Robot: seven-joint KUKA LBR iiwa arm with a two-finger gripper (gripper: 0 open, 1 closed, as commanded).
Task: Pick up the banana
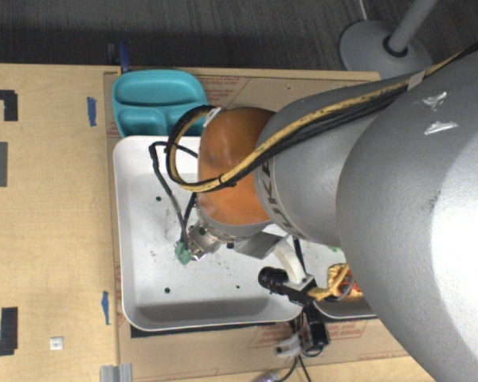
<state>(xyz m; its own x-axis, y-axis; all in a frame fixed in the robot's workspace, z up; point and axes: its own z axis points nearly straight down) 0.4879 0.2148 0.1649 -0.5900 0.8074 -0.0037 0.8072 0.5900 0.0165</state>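
One arm [366,181] covers most of the bin [135,237] – banana hidden, finger state unclear. Teal tray [155,102] sits at its far edge – tan bench [48,213], dark floor [223,14].

A teal tray [158,102] sits just beyond the white bin [139,237].

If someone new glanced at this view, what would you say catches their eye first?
The big grey arm dominates, sweeping in from the right and covering most of the right half. Next comes its orange band, hanging over the left white bin, with black and yellow cables looping beside it. A teal tray sits just beyond that bin's far edge.
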